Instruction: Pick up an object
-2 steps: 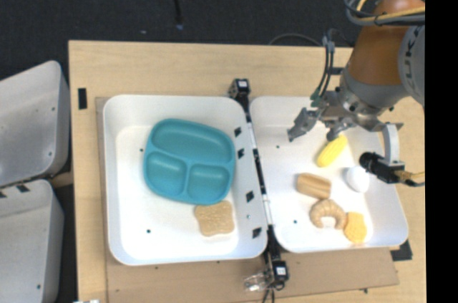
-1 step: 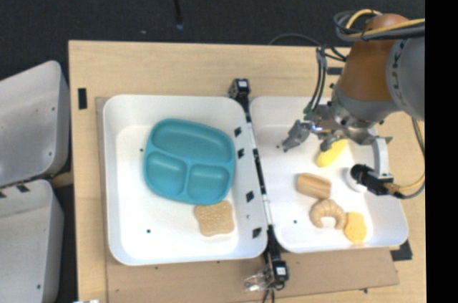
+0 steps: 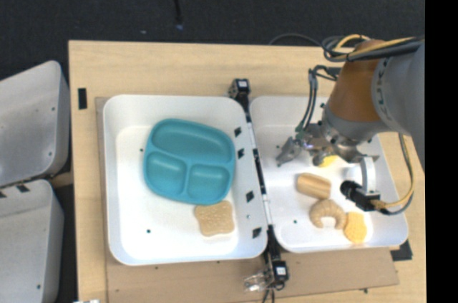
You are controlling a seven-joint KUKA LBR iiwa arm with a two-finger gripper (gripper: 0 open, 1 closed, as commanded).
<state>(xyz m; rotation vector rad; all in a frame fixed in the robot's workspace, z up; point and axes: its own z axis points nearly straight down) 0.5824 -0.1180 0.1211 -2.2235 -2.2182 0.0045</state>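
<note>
Two shallow white bins with smooth plastic walls are set side by side on a pale wooden bench (image 3: 86,72). In the left bin (image 3: 114,223), a smooth blue plate (image 3: 189,162) with three sunken parts is laid flat. Just below it, close to its lower edge, a rough tan slice of toast (image 3: 215,218) is seen.

In the right bin (image 3: 279,115), a short tan roll (image 3: 314,185) shaped like a log is found near the middle. Below it, a curved brown croissant (image 3: 326,213) is placed, and a round yellow piece (image 3: 354,227) is touching it on the right. A small yellow thing (image 3: 328,160) is partly hidden under the arm.

The gripper (image 3: 300,148) is held low over the right bin, just above the roll. Its fingers are spread apart, and nothing is seen between them. Black cables are looped around the grey arm, and a black clip (image 3: 239,87) is fixed where the bins meet.
</note>
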